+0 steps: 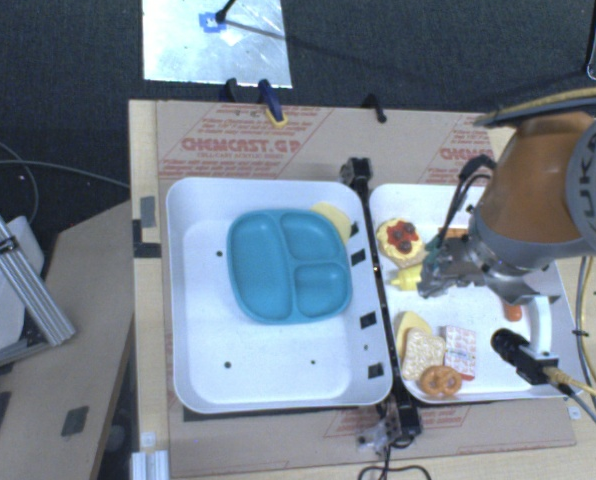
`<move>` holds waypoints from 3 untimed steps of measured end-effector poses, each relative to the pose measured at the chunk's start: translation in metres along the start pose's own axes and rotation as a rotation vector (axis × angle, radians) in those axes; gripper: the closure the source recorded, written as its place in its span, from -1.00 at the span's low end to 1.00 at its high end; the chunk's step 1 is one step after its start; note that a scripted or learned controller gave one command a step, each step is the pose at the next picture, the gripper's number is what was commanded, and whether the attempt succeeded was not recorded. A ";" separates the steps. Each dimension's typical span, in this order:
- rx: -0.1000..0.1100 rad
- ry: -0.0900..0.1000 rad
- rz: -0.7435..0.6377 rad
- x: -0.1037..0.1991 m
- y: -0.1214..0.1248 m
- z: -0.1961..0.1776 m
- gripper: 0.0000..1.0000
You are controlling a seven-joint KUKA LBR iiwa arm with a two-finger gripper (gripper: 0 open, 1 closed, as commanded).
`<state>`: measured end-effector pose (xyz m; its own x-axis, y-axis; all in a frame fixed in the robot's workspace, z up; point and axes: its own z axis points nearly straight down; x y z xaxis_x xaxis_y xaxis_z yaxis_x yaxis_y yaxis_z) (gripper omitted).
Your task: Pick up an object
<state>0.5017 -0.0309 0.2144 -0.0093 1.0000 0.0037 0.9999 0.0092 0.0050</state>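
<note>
My pincer (430, 276), its state impossible to tell from here, sits low over the yellow piece (404, 280) at the right bin (418, 194)'s left edge, probably light, rigid, slippery plastic, best gripped across its narrow middle.

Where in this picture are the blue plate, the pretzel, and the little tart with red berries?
Blue plate (288, 266): camera view, on its middle where the dividers meet.
Pretzel (440, 380): camera view, on its knotted centre.
Berry tart (402, 236): camera view, on the red topping.

Grey arm (578, 218) (orange-banded, black-cabled)
</note>
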 end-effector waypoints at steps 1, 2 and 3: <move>-0.015 0.002 -0.005 0.076 -0.012 -0.163 1.00; 0.003 -0.001 -0.004 0.160 -0.013 -0.157 1.00; 0.003 -0.002 0.001 0.196 0.002 -0.149 1.00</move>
<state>0.5016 0.1647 0.3637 -0.0078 1.0000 0.0015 1.0000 0.0078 0.0017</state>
